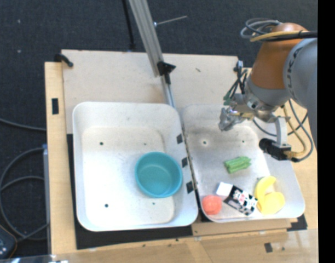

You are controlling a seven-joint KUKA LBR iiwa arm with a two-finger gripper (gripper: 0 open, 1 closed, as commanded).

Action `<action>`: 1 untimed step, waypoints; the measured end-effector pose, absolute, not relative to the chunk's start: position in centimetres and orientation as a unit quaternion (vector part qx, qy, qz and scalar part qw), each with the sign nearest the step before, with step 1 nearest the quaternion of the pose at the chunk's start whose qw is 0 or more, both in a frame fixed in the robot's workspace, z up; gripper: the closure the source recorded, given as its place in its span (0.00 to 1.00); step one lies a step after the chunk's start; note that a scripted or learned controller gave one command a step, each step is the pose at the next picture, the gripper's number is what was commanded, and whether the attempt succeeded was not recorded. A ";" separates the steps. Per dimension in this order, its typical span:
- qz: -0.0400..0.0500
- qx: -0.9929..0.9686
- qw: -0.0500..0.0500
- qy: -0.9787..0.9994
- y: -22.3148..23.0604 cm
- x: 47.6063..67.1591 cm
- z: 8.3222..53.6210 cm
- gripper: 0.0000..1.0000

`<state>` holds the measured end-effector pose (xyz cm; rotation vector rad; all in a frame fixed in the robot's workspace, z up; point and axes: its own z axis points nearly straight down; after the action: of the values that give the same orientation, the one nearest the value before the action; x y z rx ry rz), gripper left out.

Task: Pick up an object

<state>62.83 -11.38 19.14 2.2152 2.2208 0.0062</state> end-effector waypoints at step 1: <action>0.002 0.706 0.003 0.708 -10.7 62.6 24.0 1.00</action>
<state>62.63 -10.70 24.01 2.2133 2.2216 0.0068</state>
